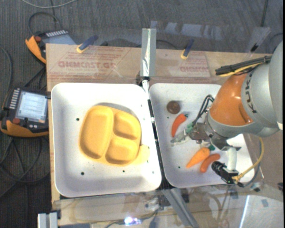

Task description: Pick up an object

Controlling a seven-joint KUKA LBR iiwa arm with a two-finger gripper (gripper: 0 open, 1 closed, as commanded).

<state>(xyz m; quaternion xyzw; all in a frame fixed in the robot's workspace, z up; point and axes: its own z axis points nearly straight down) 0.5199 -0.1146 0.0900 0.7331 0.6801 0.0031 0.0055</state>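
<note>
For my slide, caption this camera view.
KUKA arm's gripper hovers among carrots in right bin; yellow tray fills left bin.

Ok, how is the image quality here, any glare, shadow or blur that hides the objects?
Camera view: light is even and soft; the yellow tray casts a faint shadow in the left bin; the carrots and brown disc read sharp; the gripper is dark and cluttered, hard to resolve; the clear sheet at the bottom edge shows mild glare.

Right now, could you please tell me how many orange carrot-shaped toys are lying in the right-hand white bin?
3. One orange carrot-shaped toy lies near the bin's middle, below a brown disc. Two more lie side by side near the front, under the arm's wrist. The arm may hide others.
</note>
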